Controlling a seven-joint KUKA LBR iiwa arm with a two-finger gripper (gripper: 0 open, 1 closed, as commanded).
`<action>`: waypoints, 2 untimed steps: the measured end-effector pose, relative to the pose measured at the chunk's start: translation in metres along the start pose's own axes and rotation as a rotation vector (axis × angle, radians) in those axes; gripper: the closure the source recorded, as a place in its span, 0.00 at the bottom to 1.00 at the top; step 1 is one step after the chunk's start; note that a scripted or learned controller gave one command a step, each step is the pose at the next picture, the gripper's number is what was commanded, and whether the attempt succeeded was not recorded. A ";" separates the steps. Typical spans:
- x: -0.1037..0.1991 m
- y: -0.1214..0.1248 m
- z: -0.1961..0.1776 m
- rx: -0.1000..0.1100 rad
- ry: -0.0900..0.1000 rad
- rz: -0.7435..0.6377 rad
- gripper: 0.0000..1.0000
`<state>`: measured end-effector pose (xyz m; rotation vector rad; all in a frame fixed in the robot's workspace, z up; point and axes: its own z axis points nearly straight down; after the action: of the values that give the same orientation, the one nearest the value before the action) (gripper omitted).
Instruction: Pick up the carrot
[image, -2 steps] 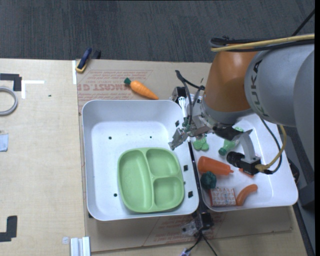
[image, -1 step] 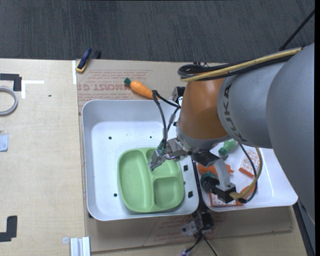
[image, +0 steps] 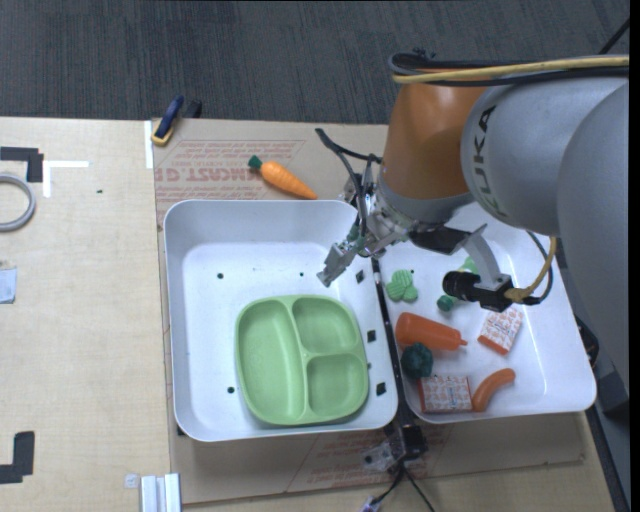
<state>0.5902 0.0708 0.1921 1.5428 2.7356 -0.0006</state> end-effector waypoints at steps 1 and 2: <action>0.119 -0.039 0.040 0.002 0.001 -0.047 0.00; 0.038 0.002 -0.013 0.000 0.000 -0.090 0.00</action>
<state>0.5727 0.1046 0.2049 1.4178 2.8021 -0.0009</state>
